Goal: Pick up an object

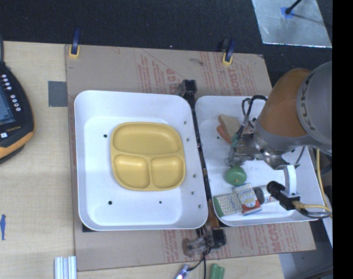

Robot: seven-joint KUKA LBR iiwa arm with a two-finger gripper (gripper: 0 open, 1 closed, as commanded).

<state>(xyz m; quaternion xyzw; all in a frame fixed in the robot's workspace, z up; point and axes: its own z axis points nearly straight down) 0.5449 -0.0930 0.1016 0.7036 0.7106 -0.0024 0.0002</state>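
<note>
My gripper (239, 153) reaches down into the right bin (209, 133), just above a green ball-like object (235, 175). An orange and tan carrot-shaped piece (225, 127) lies up and to the left of the gripper. Near the bin's front edge rest a small patterned packet (227, 203) and a red and white packet (248, 200). The arm's body covers the back right of this bin.
The left bin (92, 156) holds a yellow divided plate (147, 155). A teach pendant (7, 112) sits at the bench's far left. Clamps (227, 51) pin the cardboard sheet at its back edge.
</note>
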